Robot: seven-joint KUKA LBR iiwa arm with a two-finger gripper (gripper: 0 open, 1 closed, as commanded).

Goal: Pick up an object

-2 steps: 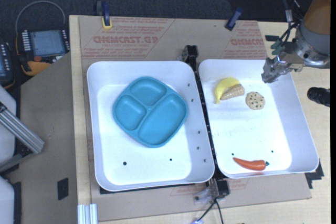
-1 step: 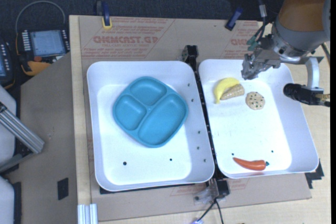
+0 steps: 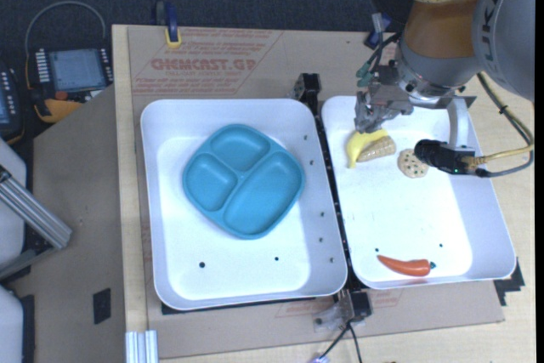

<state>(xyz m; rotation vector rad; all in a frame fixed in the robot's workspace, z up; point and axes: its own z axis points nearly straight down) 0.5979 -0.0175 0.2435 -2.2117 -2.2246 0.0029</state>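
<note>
Grey gripper point(image 3: 375, 121) over yellow-tan food piece point(image 3: 371, 148), fingertip contact unclear.

my arm point(image 3: 476, 4) grey, orange band | bins point(image 3: 170, 183) white | plate point(image 3: 244, 179) blue | wedge point(image 3: 370, 147) yellow-tan | cookie point(image 3: 411, 163) tan, dark-speckled | pepper point(image 3: 405, 265) red-orange

We see open floor mid-way in the right bin point(image 3: 476, 208); a cookie point(image 3: 411, 163) and red pepper point(image 3: 405, 265) flank it.
</note>
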